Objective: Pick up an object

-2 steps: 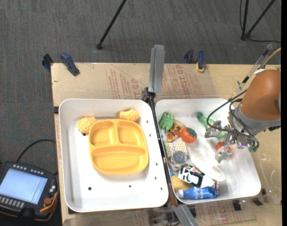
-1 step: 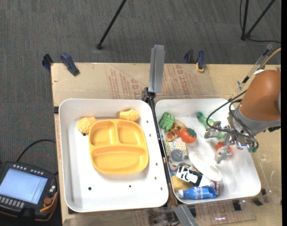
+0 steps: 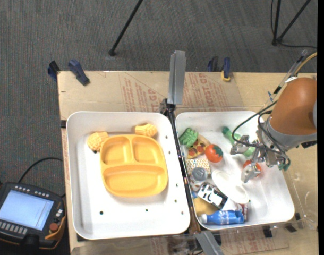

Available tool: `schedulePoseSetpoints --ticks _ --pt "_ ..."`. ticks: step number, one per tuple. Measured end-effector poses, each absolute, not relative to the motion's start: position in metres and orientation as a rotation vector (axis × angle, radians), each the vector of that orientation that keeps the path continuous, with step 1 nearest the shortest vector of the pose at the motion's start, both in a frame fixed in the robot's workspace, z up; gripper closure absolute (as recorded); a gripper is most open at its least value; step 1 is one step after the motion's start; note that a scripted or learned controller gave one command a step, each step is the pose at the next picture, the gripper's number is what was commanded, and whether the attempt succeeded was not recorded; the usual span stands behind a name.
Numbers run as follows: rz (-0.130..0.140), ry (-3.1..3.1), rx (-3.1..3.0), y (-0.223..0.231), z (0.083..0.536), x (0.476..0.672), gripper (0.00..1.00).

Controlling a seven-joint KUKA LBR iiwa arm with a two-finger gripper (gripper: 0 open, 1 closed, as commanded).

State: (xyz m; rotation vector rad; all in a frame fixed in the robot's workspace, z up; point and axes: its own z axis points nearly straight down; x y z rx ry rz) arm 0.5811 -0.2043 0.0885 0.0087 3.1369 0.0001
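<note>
At the right of the frame, the tool (image 3: 250, 164) hangs spread open over a small red-orange toy (image 3: 252, 168) in the right bin (image 3: 273, 198): probably light, hard, slippery; grip its middle.

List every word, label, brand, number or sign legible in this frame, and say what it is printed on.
Red lettering on the brown cardboard sheet under the white bins: upside down and too blurred to read.
Label on the blue and white bottle in the right bin: too small to read.
Print on the black and white carton: too small to read.
Screen of the handheld control pendant: no readable text.
Nothing else carries text.
</note>
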Motion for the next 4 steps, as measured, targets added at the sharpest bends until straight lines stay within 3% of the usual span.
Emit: schedulePoseSetpoints --ticks 1,2,3,4 --pt "0.001 3.136 0.141 -0.192 0.089 0.58 0.0" --pt "0.002 3.131 0.206 -0.145 0.089 0.593 0.0" --pt "0.002 3.143 0.032 -0.206 0.088 0.561 0.0" --pt "0.006 3.138 0.004 -0.105 0.088 0.631 0.0"
